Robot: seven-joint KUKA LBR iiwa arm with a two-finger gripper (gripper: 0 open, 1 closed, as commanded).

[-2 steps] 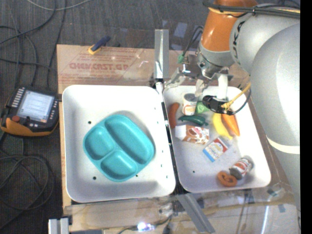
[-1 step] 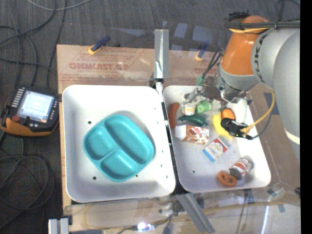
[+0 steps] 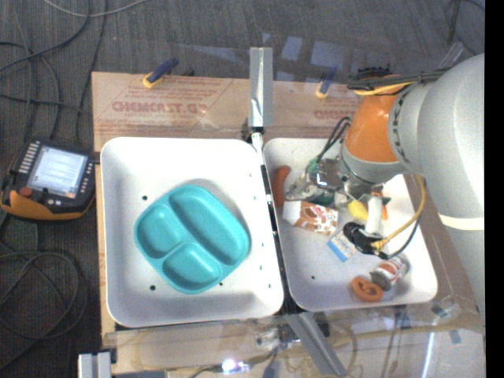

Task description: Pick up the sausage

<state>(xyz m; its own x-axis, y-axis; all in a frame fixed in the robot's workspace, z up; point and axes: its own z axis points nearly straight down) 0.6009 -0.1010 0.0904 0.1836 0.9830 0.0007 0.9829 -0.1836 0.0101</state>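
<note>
The sausage, a short reddish-brown piece, lies upright along the left wall of the right bin, near its far end. My gripper hangs low just to the right of it, over the top edge of a small brown and white carton. Nothing of the sausage shows inside the gripper. The grey arm with its orange band comes in from the right and covers the bin's far right part.
The left bin holds a teal divided plate. In the right bin lie a blue and white packet, a yellow item, a small can and an orange ring-shaped piece.
</note>
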